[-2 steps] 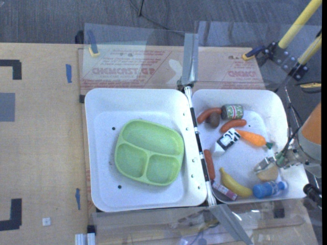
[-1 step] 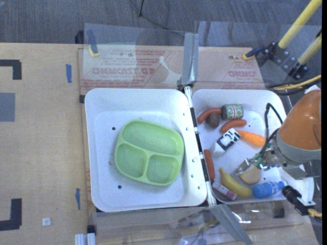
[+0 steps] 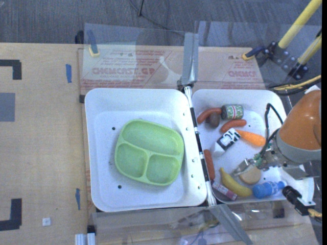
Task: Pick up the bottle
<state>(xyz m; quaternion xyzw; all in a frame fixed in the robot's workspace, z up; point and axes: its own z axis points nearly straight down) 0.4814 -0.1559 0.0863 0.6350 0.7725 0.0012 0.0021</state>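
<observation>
Nearest the camera, at the near edge of the right bin (image 3: pixel 204 98), lies the blue bottle (image 3: pixel 267 189) on its side, just right of a yellow banana (image 3: pixel 233 182) and a round tan piece (image 3: pixel 250 175). Just above the tan piece hangs the gripper (image 3: pixel 250 164), its arm (image 3: pixel 305 126) reaching in from the right with the orange band showing; whether the fingers are spread or pressed together I cannot tell, and nothing shows between them. The bottle lies near the gripper but apart from it. Farther back in that bin are an orange carrot (image 3: pixel 251 137), a black-and-white block (image 3: pixel 228 139), two red sausages (image 3: pixel 233 125) and a dark green can (image 3: pixel 232 111) on its side. Another red sausage (image 3: pixel 209 164) lies along the bin's left wall. The left bin (image 3: pixel 97 137) holds a green divided tray (image 3: pixel 149 151). Both bins sit on the wooden desk (image 3: pixel 41 137).
</observation>
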